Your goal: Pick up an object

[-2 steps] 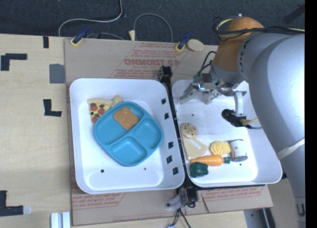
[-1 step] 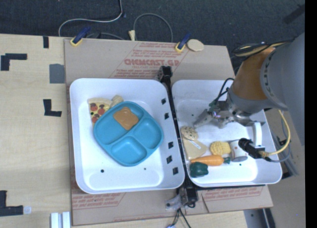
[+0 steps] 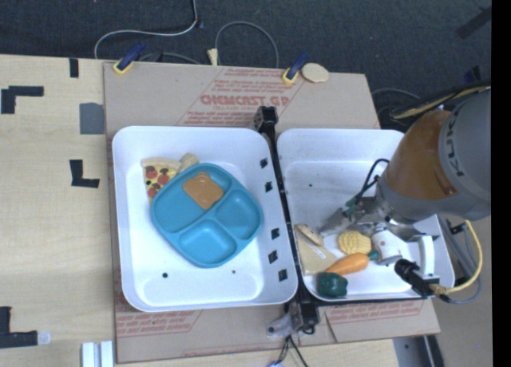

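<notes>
The approach step is judged in hand: the gripper [image 3: 357, 215], its grip state untellable, is poised over the cracker [image 3: 354, 242] at the right bin's [image 3: 335, 146] six o'clock, and a short descent is called for.

- Blue divided plate [image 3: 209, 215], the landmark, with a tan-brown piece [image 3: 203, 191] in its upper compartment.
- Pizza slice [image 3: 160, 175] at the plate's upper left: yellow with red spots.
- White bins [image 3: 128, 198].
- Right of the plate: pale yellow ridged round [image 3: 354, 242], orange carrot [image 3: 348, 263], dark green piece [image 3: 331, 284].
- Grey arm [image 3: 471, 158] with orange band [image 3: 419, 162].
</notes>
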Motion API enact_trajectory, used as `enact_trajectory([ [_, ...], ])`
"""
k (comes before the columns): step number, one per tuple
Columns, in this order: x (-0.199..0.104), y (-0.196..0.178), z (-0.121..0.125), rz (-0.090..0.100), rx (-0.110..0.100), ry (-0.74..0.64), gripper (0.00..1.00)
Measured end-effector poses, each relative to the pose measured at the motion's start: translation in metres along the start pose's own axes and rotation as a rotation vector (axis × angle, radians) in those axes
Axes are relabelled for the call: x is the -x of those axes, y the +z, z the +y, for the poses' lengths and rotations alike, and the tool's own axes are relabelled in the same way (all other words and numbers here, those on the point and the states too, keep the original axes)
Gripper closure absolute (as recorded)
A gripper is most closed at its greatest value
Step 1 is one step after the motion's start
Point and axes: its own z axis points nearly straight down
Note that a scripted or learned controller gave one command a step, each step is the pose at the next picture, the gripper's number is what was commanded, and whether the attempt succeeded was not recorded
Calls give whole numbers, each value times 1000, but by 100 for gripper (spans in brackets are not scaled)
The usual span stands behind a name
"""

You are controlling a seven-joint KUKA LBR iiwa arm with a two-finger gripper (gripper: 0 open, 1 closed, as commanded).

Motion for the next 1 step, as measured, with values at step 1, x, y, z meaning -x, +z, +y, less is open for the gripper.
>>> enact_trajectory([
  [1,37,-58,75,-1,1,-3,0],
])
